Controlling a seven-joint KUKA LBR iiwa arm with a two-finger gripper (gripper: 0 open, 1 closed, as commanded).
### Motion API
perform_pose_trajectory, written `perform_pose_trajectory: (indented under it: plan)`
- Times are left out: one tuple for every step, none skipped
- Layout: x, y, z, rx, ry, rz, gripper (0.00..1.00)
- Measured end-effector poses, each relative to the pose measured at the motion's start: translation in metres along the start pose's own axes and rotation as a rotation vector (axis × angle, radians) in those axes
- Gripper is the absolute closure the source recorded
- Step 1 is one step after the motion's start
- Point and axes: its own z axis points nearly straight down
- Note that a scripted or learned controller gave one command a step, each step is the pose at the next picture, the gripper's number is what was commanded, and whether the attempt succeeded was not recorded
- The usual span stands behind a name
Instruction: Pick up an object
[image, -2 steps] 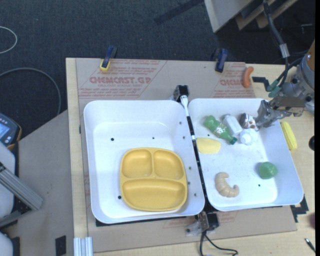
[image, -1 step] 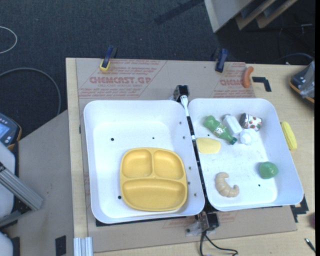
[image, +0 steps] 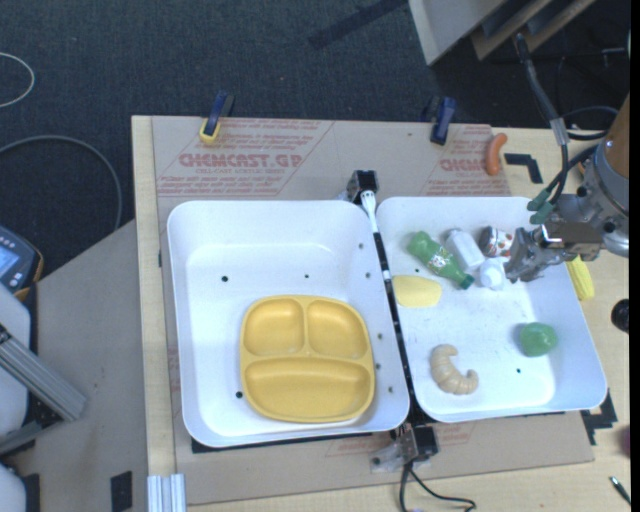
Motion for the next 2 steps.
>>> perform_pose_trajectory:
  plan:
    - [-0.028,0.007,-0.153,-0.039,-0.006,0.001,1.0]
    - [0.0,0.0,0.008,-0.001,0.001,0.0,1.0]
